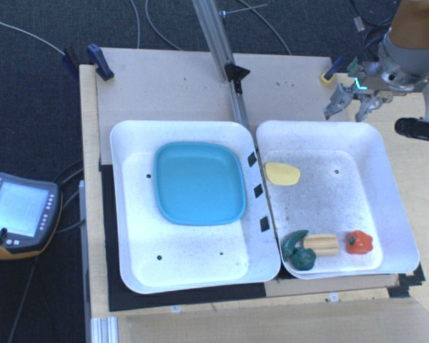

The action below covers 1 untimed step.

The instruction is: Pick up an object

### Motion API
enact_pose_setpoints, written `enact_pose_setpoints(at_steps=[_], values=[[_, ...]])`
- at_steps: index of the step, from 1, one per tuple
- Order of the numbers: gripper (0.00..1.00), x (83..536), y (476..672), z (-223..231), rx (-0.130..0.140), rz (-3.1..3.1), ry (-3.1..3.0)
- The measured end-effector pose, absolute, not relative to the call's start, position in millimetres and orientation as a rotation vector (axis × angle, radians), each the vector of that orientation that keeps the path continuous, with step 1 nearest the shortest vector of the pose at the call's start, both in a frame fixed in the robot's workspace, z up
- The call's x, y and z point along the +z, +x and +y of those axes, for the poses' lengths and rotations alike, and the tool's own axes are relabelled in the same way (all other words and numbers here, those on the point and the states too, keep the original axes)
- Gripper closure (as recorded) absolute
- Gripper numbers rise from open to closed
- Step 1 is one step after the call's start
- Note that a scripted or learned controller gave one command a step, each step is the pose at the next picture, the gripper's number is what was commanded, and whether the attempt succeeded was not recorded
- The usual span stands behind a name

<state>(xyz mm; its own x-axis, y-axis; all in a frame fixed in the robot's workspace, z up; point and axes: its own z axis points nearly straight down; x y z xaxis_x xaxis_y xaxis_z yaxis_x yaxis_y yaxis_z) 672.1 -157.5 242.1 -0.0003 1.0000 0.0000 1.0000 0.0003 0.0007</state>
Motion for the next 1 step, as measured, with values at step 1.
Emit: enact_pose_setpoints(at_steps=[1], values=[[0.00, 242.0, 672.1, -157.5, 0.001, 2.221, 2.221]])
